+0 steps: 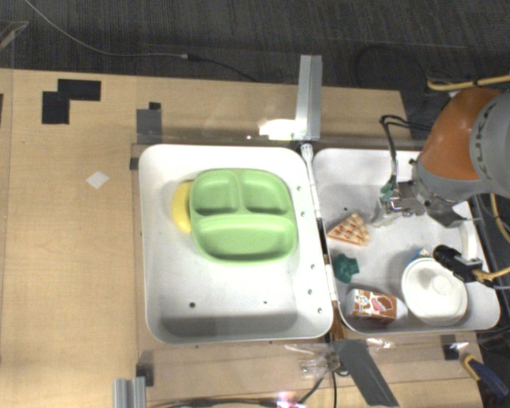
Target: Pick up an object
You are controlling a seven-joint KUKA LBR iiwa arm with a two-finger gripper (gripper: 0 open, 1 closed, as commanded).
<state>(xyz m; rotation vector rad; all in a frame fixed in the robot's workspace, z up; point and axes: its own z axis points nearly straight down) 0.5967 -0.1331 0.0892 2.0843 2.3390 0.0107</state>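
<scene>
Right now I see the tool (394,199) hanging over the upper part of the right bin (340,167), reaching in from the right on the grey arm (493,151) with its orange band. I cannot tell whether it is released or clenched, and nothing shows in it. Below and left of it lies a waffle piece (350,229); lower still a small dark green object (347,268), then a brown packet (373,305) by the bin's near wall. A white bowl (433,290) stands just right of the packet. Over in the left bin (229,308) a green divided tray (241,213) rests partly on a yellow object (180,208).
</scene>
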